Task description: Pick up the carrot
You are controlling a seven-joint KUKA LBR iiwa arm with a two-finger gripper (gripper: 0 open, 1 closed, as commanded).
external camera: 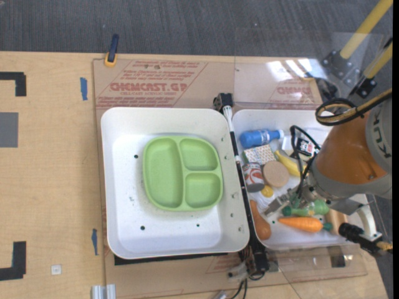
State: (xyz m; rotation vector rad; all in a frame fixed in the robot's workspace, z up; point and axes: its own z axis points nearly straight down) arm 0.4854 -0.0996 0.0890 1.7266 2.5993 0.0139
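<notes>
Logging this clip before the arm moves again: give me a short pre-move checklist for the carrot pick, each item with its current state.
1. Carrot visible in right bin: ok.
2. Carrot lying flat, unburied: ok.
3. Tool above and just left of carrot: ok.
4. Tool open or shut: cannot tell.
5. Carrot between the tool's fingers: not ok, it lies apart.
6. Room around carrot: not ok, green item close by.

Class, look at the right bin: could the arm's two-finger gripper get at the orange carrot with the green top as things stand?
Probably yes. The orange carrot lies uncovered near the right bin's front wall, the gripper just above it.
</notes>
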